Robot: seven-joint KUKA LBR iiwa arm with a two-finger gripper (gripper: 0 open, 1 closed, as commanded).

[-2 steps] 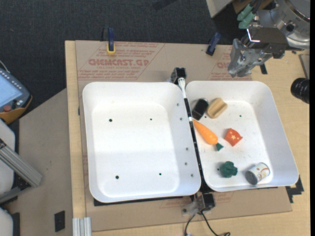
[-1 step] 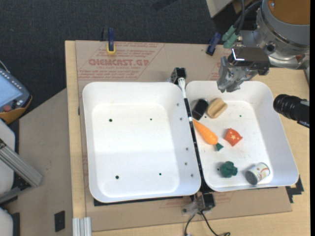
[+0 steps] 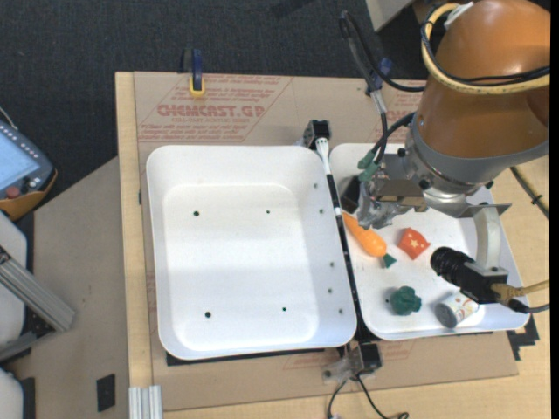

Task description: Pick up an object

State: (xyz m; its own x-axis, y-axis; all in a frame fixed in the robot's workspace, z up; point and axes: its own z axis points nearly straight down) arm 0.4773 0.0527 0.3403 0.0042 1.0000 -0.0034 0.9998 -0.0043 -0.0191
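Reaching in from three o'clock over the right bin [image 3: 502, 319]: grey arm [image 3: 485, 85] with hand [image 3: 377, 219] low at the bin's nine o'clock edge. Fingers' state impossible to tell. Just at five o'clock of the hand, touching or nearly so: orange carrot [image 3: 367, 237]. Farther toward four o'clock: red block [image 3: 414, 243], green piece [image 3: 404, 300].

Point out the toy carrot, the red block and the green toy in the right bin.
toy carrot [image 3: 367, 238], camera view, middle of its orange body.
red block [image 3: 414, 243], camera view, centre of its top face.
green toy [image 3: 404, 300], camera view, middle of its dark green lump.
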